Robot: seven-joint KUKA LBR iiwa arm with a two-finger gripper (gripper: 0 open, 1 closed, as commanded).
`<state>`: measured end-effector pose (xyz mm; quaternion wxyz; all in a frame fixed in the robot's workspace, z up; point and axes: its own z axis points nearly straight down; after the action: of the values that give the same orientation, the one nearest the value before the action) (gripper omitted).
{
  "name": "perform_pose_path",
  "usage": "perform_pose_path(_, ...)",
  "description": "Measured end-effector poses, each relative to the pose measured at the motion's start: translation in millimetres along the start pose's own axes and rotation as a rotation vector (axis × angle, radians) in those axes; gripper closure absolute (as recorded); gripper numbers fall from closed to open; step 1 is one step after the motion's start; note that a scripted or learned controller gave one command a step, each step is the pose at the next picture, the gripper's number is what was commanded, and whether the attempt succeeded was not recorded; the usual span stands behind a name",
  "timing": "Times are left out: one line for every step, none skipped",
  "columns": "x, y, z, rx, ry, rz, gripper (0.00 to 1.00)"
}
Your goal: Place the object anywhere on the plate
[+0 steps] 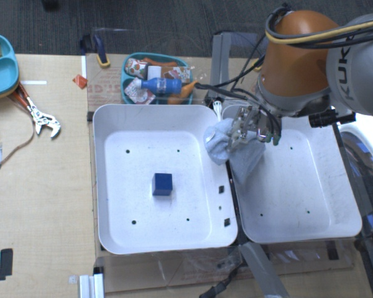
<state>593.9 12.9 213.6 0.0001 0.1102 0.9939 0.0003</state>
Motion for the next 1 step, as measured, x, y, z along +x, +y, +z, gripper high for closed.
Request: perform_pose_path(38.6,27.6,-4.1,-0.001,-0.001,-0.218,1.00)
